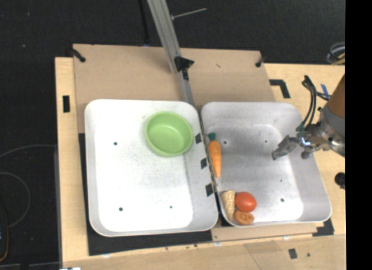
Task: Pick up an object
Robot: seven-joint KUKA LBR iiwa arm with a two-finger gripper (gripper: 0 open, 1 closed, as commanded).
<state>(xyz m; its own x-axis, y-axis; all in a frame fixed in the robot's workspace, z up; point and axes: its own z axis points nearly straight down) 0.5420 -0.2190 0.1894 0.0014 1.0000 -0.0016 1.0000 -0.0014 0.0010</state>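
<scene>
My gripper (294, 150) hangs over the right side of the right bin (261, 118), open, with nothing between its fingers (282, 148). An orange carrot (215, 157) lies along that bin's left wall, well to the gripper's left. In the bin's front left corner sit a red tomato (246, 201), a pale beige piece (228, 202) and a small orange-brown piece (244, 218). A green bowl (169, 134) stands upright in the back of the left bin (116, 193).
A grey metal rail (165, 25) slants down from the top to the gap between the bins. The arm's wrist with cables (325, 118) enters from the right. A brown board (145, 71) lies behind the bins.
</scene>
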